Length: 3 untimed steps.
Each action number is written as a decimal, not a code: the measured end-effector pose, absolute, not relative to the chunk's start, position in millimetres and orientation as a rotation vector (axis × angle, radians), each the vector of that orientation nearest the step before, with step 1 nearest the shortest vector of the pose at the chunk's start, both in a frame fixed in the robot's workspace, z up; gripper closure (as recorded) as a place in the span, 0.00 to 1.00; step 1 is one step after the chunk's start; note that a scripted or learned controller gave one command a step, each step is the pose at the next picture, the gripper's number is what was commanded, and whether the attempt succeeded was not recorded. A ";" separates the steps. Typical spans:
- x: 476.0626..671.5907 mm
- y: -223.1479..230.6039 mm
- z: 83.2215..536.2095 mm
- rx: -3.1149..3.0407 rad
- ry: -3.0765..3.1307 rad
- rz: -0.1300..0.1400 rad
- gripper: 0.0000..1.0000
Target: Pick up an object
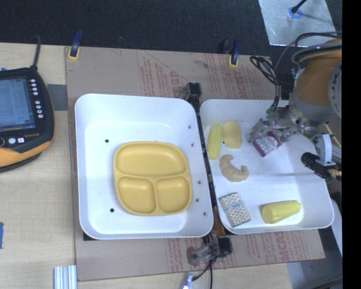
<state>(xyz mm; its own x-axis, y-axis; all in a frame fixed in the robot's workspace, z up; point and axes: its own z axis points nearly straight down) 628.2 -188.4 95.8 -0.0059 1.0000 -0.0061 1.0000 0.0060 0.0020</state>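
The end effector [269, 131] sits low in the right bin [301, 185], at its upper area, right over a small red-and-white packet [266, 144]; whether it grips the packet cannot be told. Near it lie a corn cob [214, 141], a croissant [234, 169], a patterned sachet [234, 209] and a yellow block [281, 211]. The left bin [96, 161] holds a yellow divided plate [151, 177].
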 end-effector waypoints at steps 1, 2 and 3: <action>629.7 -189.4 108.3 2.206 2.224 -0.002 1.00; 608.1 -127.3 132.3 2.215 2.232 -0.006 1.00; 597.1 -57.2 192.4 2.213 2.231 -0.005 1.00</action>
